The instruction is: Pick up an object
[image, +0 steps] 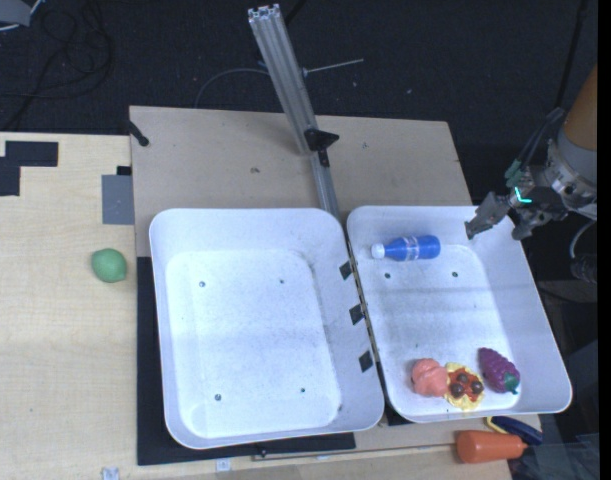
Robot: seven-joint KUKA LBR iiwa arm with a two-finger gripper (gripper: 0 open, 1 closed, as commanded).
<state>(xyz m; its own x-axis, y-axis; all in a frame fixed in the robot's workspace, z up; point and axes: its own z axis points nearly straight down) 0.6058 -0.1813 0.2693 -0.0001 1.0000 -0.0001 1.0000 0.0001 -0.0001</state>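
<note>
The jaws stand spread apart with nothing between them, hanging over the far right corner of the right bin. This is judged to be the approach step; no grasp has begun.

Nearest candidate: a blue bottle with a white cap, lying on its side at the far end of the right bin, just left of the jaws. At the near end of the same bin lie three small items close together: a pink piece, a yellow piece with dark spots and a purple cluster.

The left bin sits beside it. On the desk, a green ball rests to the left, and an orange item lies just beyond the right bin's near rim.

Next move, as a judgement: shift left over the bottle, align across its narrow axis, descend, then close.
</note>
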